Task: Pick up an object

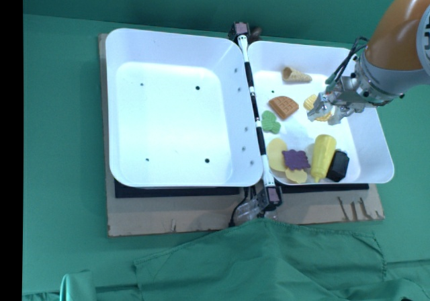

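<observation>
My gripper (327, 113) hangs over the right bin (376, 158), its fingers spread open just above a yellow ridged piece (312, 102) that is partly hidden beneath it. Nothing sits between the fingers. In the same bin lie an orange waffle (283, 106), an ice-cream cone (295, 76), a green clover shape (270, 122), a yellow corn cob (323, 156), a black block (338, 166), a purple waffle piece (295, 159) and yellow flat pieces (277, 154).
The left bin (176, 111) stands beside the right one, with a black-and-white divider bar (253, 105) between them. Both rest on brown cardboard (201, 216) over green cloth. A crumpled green cloth fold (269, 266) lies at the front.
</observation>
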### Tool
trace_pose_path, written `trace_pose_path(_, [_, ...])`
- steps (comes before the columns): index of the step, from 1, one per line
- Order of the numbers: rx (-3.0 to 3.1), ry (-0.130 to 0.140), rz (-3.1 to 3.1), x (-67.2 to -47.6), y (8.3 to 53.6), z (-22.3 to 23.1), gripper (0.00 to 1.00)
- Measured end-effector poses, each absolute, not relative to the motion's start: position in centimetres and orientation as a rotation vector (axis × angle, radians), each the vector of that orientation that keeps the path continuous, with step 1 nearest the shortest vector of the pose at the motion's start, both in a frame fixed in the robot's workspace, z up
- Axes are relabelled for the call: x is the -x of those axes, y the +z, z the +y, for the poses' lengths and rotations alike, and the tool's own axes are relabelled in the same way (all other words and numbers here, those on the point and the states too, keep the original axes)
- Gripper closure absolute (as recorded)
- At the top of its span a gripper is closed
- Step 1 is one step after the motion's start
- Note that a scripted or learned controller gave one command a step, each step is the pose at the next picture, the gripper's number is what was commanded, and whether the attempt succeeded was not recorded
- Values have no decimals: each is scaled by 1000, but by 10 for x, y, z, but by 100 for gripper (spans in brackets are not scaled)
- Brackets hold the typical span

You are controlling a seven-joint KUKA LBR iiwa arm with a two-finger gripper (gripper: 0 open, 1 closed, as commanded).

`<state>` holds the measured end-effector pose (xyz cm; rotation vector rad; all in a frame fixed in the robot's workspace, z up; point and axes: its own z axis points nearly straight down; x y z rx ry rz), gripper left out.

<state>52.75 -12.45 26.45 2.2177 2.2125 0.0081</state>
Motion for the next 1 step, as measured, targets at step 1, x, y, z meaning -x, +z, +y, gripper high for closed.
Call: trace_pose_path(1, [-2216, 10, 2211, -530, 331, -126, 100])
